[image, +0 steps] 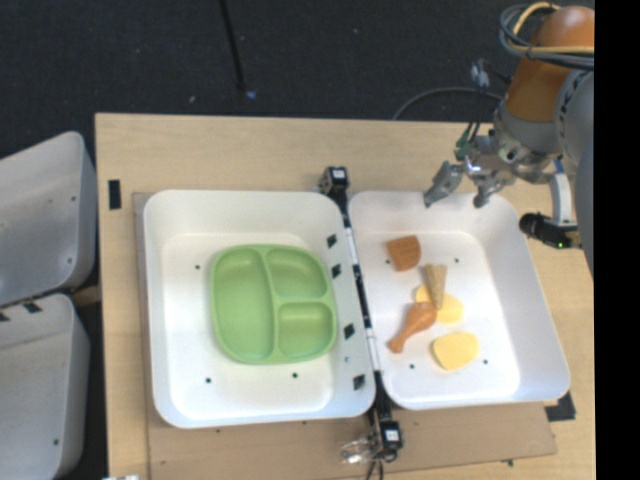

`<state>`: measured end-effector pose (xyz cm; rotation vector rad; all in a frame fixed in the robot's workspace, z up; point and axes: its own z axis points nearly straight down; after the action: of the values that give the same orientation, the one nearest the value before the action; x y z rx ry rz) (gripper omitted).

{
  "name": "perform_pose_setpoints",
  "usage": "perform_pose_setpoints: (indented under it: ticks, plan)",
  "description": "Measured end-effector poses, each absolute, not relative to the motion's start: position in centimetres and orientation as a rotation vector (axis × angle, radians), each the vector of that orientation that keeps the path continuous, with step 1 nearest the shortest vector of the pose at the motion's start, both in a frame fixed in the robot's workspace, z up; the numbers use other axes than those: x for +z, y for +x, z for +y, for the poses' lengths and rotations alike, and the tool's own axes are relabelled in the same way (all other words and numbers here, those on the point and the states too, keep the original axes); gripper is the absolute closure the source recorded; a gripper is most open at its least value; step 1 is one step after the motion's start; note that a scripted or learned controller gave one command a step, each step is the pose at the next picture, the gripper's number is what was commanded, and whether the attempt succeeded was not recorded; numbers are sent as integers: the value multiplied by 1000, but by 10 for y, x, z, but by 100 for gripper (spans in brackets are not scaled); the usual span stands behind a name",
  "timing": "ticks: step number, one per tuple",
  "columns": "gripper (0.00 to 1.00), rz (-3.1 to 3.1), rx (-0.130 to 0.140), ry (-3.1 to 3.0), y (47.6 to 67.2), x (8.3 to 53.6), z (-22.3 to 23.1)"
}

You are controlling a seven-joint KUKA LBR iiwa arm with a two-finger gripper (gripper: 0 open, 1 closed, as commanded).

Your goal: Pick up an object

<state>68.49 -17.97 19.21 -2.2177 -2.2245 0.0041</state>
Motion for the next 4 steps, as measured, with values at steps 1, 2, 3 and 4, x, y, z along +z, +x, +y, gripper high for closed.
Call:
perform_pose_setpoints:
  ticks: [1, 2, 3, 4]
  plan:
    - [0, -2221, 4, -2222, 677, 137, -188]
    - [0, -2225, 3, -2220, 677, 100, -189]
    - [100, -2230, 1, -2223, 679, 114, -190]
    - [100, -2224, -4, -2227, 671, 172, -194]
